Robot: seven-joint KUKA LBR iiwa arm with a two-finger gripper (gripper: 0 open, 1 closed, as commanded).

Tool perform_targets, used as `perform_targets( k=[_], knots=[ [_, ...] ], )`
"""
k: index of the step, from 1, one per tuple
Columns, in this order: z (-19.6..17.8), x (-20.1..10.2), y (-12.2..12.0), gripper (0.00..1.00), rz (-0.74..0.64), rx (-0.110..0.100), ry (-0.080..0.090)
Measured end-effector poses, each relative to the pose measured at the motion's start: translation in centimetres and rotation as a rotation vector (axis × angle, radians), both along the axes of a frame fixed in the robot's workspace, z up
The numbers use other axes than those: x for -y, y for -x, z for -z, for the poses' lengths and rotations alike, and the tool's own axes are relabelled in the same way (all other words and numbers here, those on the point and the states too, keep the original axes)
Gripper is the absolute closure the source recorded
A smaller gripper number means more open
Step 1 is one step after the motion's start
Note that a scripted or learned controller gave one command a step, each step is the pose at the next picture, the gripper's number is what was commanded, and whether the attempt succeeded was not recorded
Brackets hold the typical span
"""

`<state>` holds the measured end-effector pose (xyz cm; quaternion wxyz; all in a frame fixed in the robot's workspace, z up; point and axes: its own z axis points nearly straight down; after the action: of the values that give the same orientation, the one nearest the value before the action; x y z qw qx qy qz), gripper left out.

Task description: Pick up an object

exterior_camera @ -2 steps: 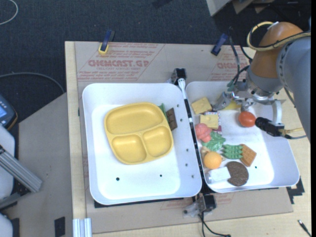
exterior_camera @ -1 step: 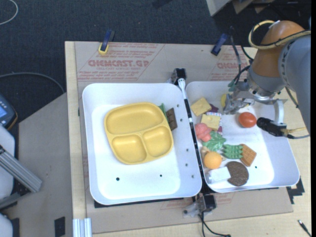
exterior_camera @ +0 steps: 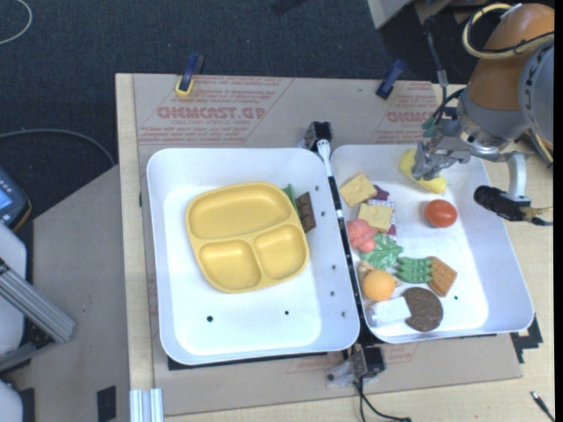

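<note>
Jaws (exterior_camera: 433,167) down in the right bin (exterior_camera: 501,275), near its far edge, sitting right on a yellow object (exterior_camera: 422,179). Can't tell how far apart they are or whether they actually have it; the yellow piece pokes out on the left and below the tips. Arm (exterior_camera: 506,69) comes in from the right, orange band above the wrist.

Rest of right bin: red tomato (exterior_camera: 441,213) just right of centre, apart from the yellow object. Pile along the left wall: tan cracker (exterior_camera: 356,189), yellow cheese block (exterior_camera: 377,215), pink item (exterior_camera: 360,234), green leafy piece (exterior_camera: 384,253), orange ball (exterior_camera: 379,285), brown round cookie (exterior_camera: 423,309) near the front edge, bread-like wedge (exterior_camera: 442,276) beside it, green stick (exterior_camera: 413,269) between the wedge and the leafy piece.

Left bin (exterior_camera: 176,323): yellow divided plate (exterior_camera: 246,236) roughly central, a small brown block (exterior_camera: 305,211) touching its right rim.

Both bins sit on a cardboard sheet (exterior_camera: 220,108) over the table, clipped at the far edge.
</note>
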<state>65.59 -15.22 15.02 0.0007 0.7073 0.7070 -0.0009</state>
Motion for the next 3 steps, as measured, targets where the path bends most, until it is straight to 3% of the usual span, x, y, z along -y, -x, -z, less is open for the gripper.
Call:
perform_targets(
  k=[2, 3],
  knots=[
    [-7.7, 0.0, -0.8, 1.0, -0.001, 0.007, 0.0],
    [-7.4, -4.7, -0.1, 1.0, -0.004, -0.002, -0.003]
  ],
)
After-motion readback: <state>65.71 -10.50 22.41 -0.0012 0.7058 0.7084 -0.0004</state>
